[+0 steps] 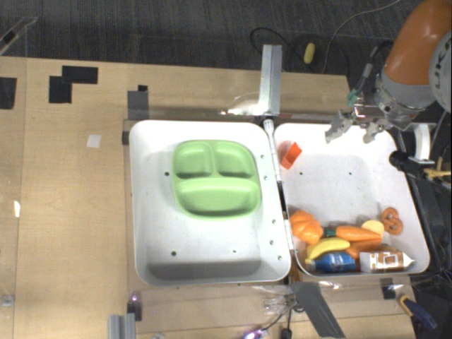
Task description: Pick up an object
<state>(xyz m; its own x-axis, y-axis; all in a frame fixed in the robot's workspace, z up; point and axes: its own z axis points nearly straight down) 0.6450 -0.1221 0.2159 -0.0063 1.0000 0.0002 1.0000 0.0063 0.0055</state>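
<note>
Toy foods (pixel 346 242) heaped along right bin's (pixel 353 168) near wall.

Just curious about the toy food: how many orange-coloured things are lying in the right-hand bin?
3, maybe more hidden in the pile: an orange block alone near the divider, an orange pepper-like toy at the pile's left end, and a carrot lying across its middle.

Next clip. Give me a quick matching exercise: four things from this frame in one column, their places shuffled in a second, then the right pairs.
Things:
1. green divided plate
2. orange block
3. banana
4. gripper

Places:
A. right bin, upper left corner, alone
B. above the right bin's far edge
C. middle of the left bin
D. right bin, in the pile of toy food along the near edge

Pairs: 1-C, 2-A, 3-D, 4-B
</note>
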